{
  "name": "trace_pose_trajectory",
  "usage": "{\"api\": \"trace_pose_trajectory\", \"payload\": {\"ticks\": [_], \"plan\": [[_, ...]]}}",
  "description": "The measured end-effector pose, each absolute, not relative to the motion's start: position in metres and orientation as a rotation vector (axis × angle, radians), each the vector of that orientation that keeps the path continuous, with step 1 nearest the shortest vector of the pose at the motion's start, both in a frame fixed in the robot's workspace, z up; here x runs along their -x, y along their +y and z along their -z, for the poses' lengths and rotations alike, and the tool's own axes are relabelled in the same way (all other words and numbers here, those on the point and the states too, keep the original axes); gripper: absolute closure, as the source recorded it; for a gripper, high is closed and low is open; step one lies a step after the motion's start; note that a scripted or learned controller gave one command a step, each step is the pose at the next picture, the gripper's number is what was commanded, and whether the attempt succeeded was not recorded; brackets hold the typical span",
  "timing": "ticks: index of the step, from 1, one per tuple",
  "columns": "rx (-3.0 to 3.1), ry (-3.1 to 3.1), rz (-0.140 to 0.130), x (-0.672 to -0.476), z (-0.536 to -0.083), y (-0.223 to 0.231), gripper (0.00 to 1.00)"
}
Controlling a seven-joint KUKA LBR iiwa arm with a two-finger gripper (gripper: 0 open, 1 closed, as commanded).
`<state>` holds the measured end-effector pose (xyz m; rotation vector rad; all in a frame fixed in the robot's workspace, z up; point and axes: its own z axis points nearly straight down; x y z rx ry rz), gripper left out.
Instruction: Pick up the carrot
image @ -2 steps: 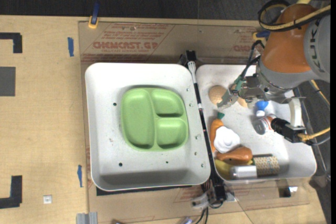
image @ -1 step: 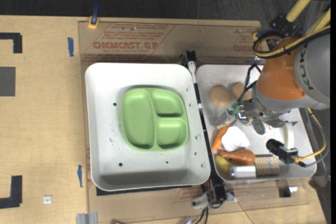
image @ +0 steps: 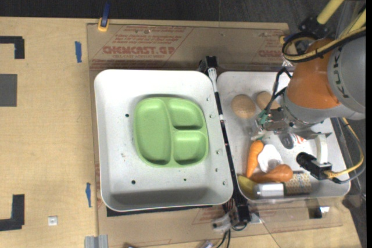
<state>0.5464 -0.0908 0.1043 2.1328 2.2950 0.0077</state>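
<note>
In right bin (image: 229, 125) | carrot (image: 254, 157): tapered, smooth orange | hand (image: 286, 139) above, seemingly apart

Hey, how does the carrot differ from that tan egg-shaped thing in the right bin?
The carrot is orange, long and tapered; the tan egg-shaped thing is beige and rounded. The carrot lies near the bin's middle, crowded among other items and running toward the near wall, while the tan egg-shaped thing sits by the far wall, beside a second tan piece. Both rest in the right bin, near its left wall, and the gripper holds neither.
</note>
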Motion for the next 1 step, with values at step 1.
{"api": "trace_pose_trajectory", "payload": {"ticks": [1], "plan": [[-2.703, 1.6, -0.002, -0.5412, -0.185, -0.0563, 1.0]]}}
